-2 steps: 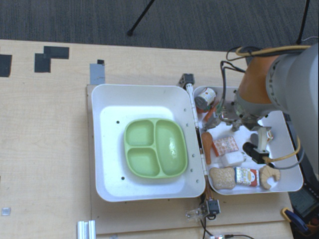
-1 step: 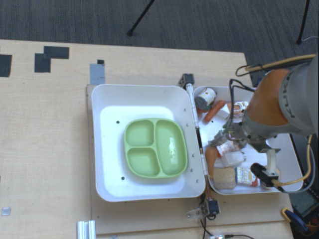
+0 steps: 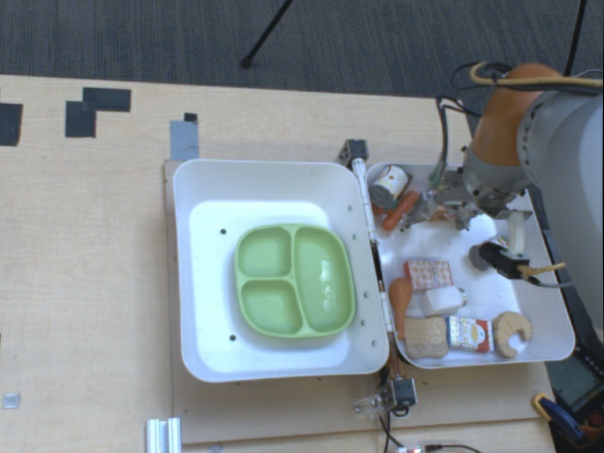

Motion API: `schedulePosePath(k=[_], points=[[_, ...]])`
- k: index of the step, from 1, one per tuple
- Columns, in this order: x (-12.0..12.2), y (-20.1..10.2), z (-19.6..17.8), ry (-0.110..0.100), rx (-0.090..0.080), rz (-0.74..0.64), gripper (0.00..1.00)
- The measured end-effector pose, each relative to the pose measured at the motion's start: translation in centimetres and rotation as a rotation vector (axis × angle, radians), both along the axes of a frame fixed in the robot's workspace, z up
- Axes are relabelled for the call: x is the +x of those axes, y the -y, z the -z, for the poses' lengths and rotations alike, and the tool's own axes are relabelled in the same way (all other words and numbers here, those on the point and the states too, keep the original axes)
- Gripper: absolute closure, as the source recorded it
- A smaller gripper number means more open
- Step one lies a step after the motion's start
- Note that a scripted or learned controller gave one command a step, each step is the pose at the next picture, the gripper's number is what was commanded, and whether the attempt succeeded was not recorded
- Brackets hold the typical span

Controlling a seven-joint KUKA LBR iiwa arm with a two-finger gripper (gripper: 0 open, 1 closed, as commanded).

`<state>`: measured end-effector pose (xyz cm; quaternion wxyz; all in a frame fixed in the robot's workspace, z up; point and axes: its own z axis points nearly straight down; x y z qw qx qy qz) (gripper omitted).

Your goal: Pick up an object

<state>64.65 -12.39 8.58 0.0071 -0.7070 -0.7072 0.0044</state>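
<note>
My gripper (image 3: 445, 208) hangs low over the far part of the right bin (image 3: 557, 343), under the grey wrist with its orange band. Just to its left lies an orange-red carrot-like piece (image 3: 396, 211), and beyond that a small silver can (image 3: 387, 185) in the bin's far left corner. Whether the gripper touches the carrot-like piece I cannot tell. Nearer the front lie a pink speckled block (image 3: 429, 274), a white piece (image 3: 442, 299), an orange sausage shape (image 3: 400, 297), a slice of bread (image 3: 425, 337), a small carton (image 3: 467, 333) and a croissant (image 3: 512, 332).
The left bin (image 3: 203, 281) holds a green divided plate (image 3: 294, 280). A hinge-like rail (image 3: 373, 253) runs between the two bins. Grey and black markers (image 3: 94, 111) sit on the wooden bench at far left.
</note>
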Motion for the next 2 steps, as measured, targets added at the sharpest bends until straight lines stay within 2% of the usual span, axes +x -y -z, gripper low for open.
schedulePosePath(k=[1,2], points=[[-7.5,-2.6,-0.1,0.019,-0.003,-0.002,0.00],[-8.8,-2.9,-0.1,0.025,-0.005,-0.001,0.00]])
